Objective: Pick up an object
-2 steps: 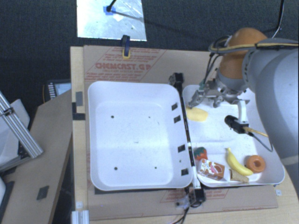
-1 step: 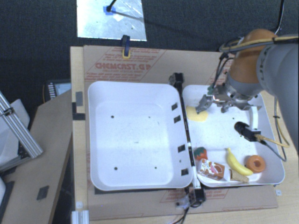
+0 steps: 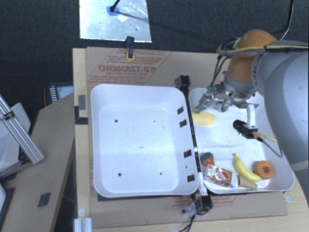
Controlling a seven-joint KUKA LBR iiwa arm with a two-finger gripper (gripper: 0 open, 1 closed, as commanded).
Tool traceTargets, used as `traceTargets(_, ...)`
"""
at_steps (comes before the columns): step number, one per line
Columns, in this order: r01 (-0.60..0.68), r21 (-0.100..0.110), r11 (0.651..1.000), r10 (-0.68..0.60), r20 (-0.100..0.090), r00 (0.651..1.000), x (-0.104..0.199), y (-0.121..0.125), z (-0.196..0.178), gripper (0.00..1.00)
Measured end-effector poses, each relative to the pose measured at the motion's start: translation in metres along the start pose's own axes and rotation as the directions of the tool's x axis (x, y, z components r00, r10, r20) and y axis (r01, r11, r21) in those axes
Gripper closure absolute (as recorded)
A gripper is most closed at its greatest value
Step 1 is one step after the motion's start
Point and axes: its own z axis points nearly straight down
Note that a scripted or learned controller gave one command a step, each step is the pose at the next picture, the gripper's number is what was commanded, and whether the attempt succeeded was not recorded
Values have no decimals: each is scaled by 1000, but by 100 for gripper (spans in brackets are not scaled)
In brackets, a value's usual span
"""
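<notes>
Camera view: yellow object point(image 3: 204, 118) below end effector point(image 3: 203, 103)

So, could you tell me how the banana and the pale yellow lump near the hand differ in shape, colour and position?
The banana is long, curved and strong yellow; the pale yellow lump is short, rounded and paler. The banana lies at the near end of the right bin, beside an orange ring; the lump lies at the far end, just below the hand. Both rest on that bin's floor.
</notes>
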Motion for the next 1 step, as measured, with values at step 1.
traceTargets(1, -4, -1, 1000, 4, 0, 1000, 4, -13, -57, 0)
